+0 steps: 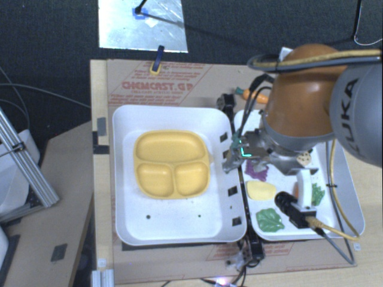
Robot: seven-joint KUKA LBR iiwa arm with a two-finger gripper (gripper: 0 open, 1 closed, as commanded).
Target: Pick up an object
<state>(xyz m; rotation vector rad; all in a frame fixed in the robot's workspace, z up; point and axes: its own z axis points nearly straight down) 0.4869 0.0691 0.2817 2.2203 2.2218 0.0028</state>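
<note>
My gripper (pixel 256 160) hangs low over the left part of the right bin (pixel 354 215), under the big orange-and-grey wrist that hides most of it. Just beneath it lies a purple piece (pixel 258 172). In front of that are a pale yellow piece (pixel 261 190) and a green leafy piece (pixel 269 220). A green sprig (pixel 317 194) and a small red-orange bit (pixel 296 191) lie to the right. A pale spotted piece (pixel 305 158) peeks out beside the wrist. An orange piece (pixel 256 97) sits at the bin's far end.
The left bin (pixel 179 233) holds a yellow three-part plate (pixel 172 163). The wall between the two bins runs right beside the gripper. A silver sheet (pixel 142 17) lies beyond the bench, and a metal frame (pixel 24 166) stands at the left.
</note>
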